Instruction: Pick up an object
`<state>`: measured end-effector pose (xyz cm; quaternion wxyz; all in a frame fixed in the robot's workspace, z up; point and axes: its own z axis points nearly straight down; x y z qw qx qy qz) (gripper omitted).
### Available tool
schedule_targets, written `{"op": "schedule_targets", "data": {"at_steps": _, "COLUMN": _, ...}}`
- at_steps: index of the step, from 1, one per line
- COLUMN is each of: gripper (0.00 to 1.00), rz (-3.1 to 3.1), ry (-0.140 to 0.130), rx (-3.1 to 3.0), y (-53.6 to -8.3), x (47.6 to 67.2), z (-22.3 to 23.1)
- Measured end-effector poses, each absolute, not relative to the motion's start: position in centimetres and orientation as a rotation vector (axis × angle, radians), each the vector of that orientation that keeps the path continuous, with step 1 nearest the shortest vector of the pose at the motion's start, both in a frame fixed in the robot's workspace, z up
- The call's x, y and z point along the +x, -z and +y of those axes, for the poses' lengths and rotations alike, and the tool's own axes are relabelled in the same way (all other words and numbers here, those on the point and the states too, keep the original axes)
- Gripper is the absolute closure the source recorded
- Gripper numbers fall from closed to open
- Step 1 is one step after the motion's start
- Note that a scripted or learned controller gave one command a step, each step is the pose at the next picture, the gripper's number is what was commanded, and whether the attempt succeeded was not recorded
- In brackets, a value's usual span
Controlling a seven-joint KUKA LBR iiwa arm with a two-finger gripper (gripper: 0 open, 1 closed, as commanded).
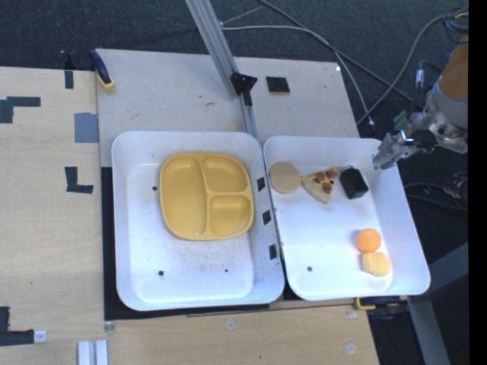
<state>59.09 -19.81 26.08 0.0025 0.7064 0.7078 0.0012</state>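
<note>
Approach stage: the grey arm's gripper [386, 157] hovers at the right white bin's [335, 280] far rim, jaws' state unclear; next, descend onto the small black block [354, 182].

Yellow tray [205, 196] (left white bin [129, 226]); orange ball [369, 240], black block [353, 182], tan disc [285, 178].

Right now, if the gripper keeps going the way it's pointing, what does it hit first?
Probably the black block. The gripper sits at the right bin's upper right rim, pointing down-left in the camera view, and the block is nearest along that line. Height is unclear, so it could pass over.
</note>
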Motion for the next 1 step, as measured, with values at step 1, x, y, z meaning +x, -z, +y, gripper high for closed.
{"op": "schedule_targets", "data": {"at_steps": 1, "gripper": 1.0, "rz": 2.228, "ry": 0.001, "rx": 2.218, "y": -25.29, "x": 57.82, "z": -15.15}}
